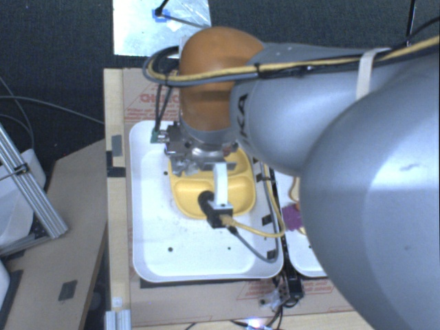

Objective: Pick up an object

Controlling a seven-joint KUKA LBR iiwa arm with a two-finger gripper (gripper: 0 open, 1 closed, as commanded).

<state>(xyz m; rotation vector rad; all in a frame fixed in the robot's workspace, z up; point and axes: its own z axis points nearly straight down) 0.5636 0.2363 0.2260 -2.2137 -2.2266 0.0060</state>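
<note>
A yellow, tub-like object (237, 188) with rounded corners lies in the left white bin (148, 205), toward its back right. My gripper (203, 162) hangs straight over it, and the orange band and grey wrist flange cover it from above. Part of the yellow object is hidden under the wrist. I cannot tell whether the gripper touches the object. A small purple object (293, 217) lies in the right bin (309, 267), mostly covered by the arm.
The large grey arm link covers most of the right bin and the right of the view. A yellow and a grey cable (256, 234) loop from the wrist across the left bin's front right. The left bin's bare floor lies at the front and left.
</note>
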